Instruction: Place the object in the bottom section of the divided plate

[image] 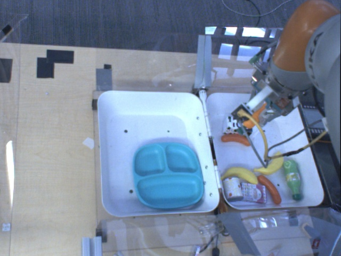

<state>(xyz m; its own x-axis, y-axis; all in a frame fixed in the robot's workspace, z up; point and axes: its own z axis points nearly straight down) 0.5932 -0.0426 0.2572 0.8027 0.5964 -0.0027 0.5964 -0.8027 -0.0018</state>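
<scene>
Right now your pincer point(238, 120) hangs low in the right bin point(314, 196), toward its 11 o'clock corner, and you cannot tell how it is set, because wrist, cables and something orange crowd the tip. Nothing is visibly held, so treat the object as not yet secured. The nearest candidate is the small orange-red sausage point(235, 138), lying just at 6 o'clock of the tip. The blue divided plate point(168, 176) sits in the left bin point(112, 143), its wide bottom section at the plate's 6 o'clock side.

Your main risk is a miss or glancing grip: the sausage is slim and rounded and may roll away. The yellow cable point(262, 137) loops down toward the bananas point(254, 170) and could drag them. Carrying toward 9 o'clock, a weak hold could drop the piece on the bin walls between, or into an upper plate section.
</scene>
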